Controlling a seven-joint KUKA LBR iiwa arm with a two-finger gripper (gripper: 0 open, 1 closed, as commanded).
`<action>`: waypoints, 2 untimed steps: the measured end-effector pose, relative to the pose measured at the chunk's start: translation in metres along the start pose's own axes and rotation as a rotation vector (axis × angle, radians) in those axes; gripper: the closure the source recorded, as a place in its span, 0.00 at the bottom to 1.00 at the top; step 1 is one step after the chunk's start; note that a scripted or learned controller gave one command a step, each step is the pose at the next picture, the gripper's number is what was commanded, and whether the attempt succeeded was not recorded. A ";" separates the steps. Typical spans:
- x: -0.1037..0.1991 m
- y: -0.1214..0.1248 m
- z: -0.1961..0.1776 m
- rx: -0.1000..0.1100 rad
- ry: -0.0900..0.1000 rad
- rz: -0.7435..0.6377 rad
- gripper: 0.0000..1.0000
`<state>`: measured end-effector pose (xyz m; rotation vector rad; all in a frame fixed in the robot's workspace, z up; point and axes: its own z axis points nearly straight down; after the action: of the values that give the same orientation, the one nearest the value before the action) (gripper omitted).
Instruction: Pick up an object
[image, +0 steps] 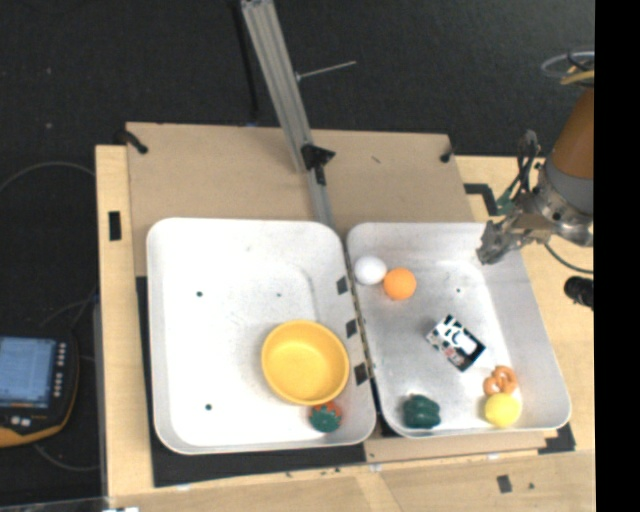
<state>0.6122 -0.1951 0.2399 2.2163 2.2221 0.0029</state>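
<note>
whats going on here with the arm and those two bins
A grey robot arm reaches in from the right, its claw over the upper right rim of the right bin, with nothing seen in it. That bin holds a white ball, an orange ball, a black and white object, a green object, a yellow ball and a small orange piece. The left bin holds a yellow bowl with a small green and red item beside it. Nothing has been picked up yet.
</note>
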 end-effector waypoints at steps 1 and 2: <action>0.054 0.010 0.008 0.003 0.002 -0.004 1.00; 0.110 0.009 0.014 0.003 0.002 -0.004 1.00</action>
<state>0.6209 -0.0851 0.2254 2.2149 2.2292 0.0015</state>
